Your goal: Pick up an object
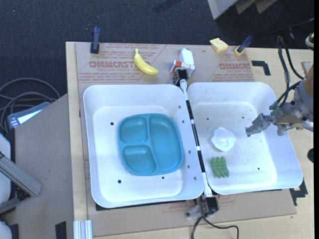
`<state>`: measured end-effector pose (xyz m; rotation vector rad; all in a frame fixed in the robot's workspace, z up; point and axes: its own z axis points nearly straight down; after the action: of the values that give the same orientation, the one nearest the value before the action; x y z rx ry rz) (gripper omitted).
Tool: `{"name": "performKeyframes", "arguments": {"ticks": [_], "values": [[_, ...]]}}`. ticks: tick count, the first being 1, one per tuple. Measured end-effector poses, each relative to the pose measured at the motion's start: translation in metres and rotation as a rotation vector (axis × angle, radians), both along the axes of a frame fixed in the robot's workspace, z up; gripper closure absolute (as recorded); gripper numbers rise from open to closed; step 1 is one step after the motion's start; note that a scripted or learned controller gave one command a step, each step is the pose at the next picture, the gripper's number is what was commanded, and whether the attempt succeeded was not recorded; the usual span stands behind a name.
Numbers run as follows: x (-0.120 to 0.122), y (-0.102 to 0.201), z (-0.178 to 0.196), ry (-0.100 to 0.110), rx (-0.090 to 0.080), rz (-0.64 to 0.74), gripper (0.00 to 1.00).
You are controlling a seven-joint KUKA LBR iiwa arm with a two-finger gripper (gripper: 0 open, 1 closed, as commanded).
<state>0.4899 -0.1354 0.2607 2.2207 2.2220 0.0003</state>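
Grey metal wrist (291,114) with dark cables (287,63) and slim grey jaws.

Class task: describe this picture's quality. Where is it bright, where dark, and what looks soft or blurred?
Camera view: the two shallow white bins are brightest, nearly washed out; the dark carpet above the bench is dim; the arm's claw looks soft; the small white crumpled object blends into its bin, with little edge detail.

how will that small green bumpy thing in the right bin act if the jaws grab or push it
The green bumpy object is small, so probably light and apt to slide on the smooth right bin floor when pushed. It lies flat, so rolling seems unlikely. Its knobbly surface may give grip, though stiffness cannot be judged.
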Motion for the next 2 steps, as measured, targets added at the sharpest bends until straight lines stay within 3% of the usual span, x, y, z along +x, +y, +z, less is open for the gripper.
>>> {"name": "performKeyframes", "arguments": {"ticks": [1, 2], "values": [[0.030, 0.043, -0.067, 0.002, 0.001, 0.000, 0.00], [0.000, 0.044, -0.142, 0.002, 0.000, -0.001, 0.00]]}}
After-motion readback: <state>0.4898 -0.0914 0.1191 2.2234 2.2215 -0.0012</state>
